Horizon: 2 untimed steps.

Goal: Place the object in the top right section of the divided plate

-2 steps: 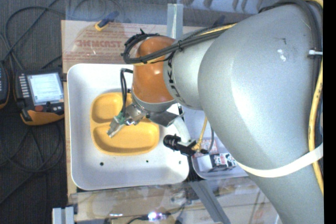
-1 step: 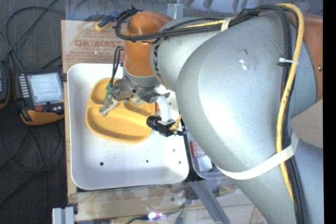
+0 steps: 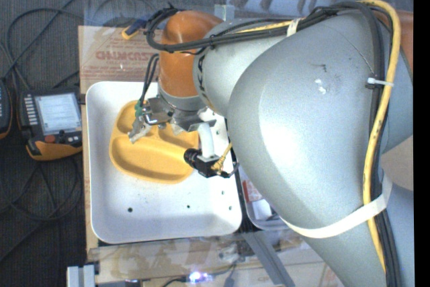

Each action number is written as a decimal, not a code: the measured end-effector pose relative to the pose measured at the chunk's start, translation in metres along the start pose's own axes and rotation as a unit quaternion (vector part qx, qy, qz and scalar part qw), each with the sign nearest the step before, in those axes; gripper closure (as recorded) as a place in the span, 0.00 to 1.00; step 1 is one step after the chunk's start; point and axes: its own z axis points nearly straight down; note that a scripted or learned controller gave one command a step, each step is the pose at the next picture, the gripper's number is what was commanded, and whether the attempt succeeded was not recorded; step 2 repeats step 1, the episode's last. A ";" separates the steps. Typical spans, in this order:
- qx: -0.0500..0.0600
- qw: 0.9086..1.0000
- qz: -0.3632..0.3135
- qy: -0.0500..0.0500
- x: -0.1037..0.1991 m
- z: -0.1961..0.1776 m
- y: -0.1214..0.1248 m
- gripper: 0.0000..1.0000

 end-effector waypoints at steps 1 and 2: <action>0.040 0.996 -0.085 0.007 0.002 0.009 0.048 0.00; 0.040 0.996 -0.085 0.007 0.002 0.009 0.048 0.00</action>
